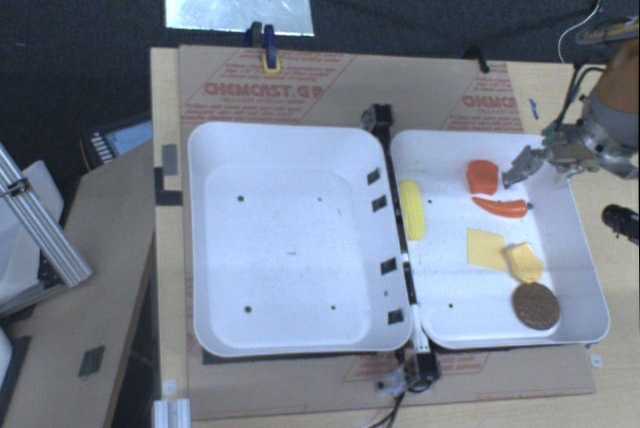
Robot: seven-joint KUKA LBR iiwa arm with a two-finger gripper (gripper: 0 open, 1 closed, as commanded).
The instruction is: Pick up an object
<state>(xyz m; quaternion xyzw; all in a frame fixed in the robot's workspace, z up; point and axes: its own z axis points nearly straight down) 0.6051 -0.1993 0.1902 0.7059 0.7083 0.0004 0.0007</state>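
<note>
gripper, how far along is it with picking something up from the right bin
Done so far: the gripper has reached over the right bin, close to the orange piece and the red pepper. In hand: nothing shows between the jaws. Left: close on an item and lift it. The corn, cheese slice, yellow chunk and brown cookie all lie on the bin floor.

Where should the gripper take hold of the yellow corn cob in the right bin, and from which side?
Grip the corn cob at its middle, across its narrow width, coming straight down from above. It lies flat and long beside the right bin's left wall, so the finger on that side has little room. The gripper is now far from it, near the orange piece.
</note>
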